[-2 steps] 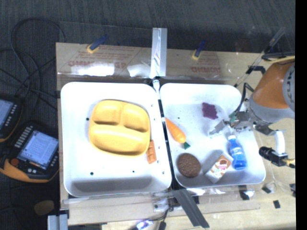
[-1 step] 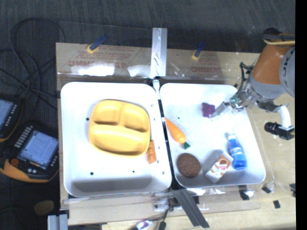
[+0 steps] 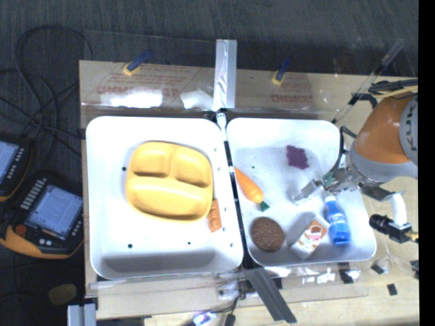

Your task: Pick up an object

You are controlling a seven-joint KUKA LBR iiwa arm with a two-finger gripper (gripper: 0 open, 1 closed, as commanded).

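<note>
Seen from above, two white bins sit side by side. The arm's gripper point(image 3: 314, 186) reaches into the right bin point(image 3: 272, 131) from the right, its metal fingers seemingly parted, though the view is too small to be sure, with nothing between them. A blue bottle point(image 3: 336, 221) lies just below it, a purple object point(image 3: 297, 156) just above. A carrot point(image 3: 249, 185), brown cookie point(image 3: 268, 233) and small carton point(image 3: 310, 236) lie nearby. The left bin point(image 3: 109, 250) holds a yellow tray point(image 3: 170, 180).
</note>
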